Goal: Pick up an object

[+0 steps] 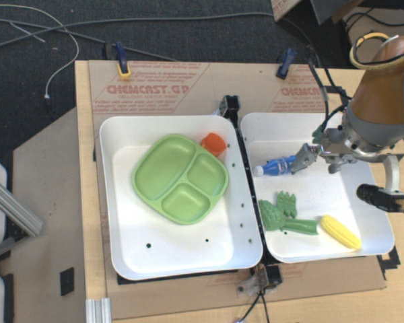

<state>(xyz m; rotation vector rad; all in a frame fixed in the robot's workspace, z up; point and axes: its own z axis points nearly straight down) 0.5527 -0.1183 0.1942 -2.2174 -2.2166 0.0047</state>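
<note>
In the right bin [363, 130] lie a blue bottle-like toy with a white cap [275, 167], a green leafy toy [283, 215] and a yellow corn cob [340, 231]. My gripper [320, 161] hangs low over this bin, just right of the blue toy. It is open. One dark finger [304, 159] stands at the blue toy's right end; the toy lies beside it, not between the fingers. The left bin [121, 180] holds a green divided plate [180, 178], with a small orange object [214, 143] at the plate's upper right edge.
A black divider with clips [246, 180] runs between the two bins. The arm's grey and orange body [380, 93] covers the right bin's upper right corner. A black part [380, 197] sticks out at the right rim. Cardboard [161, 86] underlies both bins.
</note>
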